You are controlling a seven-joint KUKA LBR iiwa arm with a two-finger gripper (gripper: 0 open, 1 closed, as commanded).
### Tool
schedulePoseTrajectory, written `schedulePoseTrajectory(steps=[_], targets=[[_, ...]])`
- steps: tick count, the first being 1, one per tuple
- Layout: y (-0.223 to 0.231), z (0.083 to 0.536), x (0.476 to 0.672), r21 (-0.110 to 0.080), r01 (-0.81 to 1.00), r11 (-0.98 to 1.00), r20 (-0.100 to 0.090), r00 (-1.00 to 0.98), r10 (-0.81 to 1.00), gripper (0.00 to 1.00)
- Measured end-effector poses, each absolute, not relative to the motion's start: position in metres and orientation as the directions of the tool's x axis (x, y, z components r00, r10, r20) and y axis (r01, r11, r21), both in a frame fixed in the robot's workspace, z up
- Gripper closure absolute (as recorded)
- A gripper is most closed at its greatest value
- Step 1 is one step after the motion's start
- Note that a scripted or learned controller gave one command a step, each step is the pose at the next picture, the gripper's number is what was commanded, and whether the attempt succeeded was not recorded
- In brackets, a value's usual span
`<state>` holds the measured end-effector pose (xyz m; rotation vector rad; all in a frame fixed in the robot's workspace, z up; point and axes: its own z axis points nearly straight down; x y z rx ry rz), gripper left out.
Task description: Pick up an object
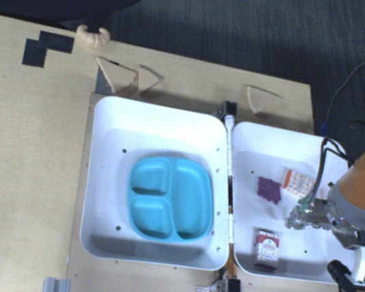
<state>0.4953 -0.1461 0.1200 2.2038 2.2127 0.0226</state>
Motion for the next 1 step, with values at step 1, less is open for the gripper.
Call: schedulePoseTrajectory(steps=[1], targets=[[-0.1460, 0.1200, 0.4952, 0.023, 1.000, 0.005, -0.003, -0.004, 1.000, 0.00]])
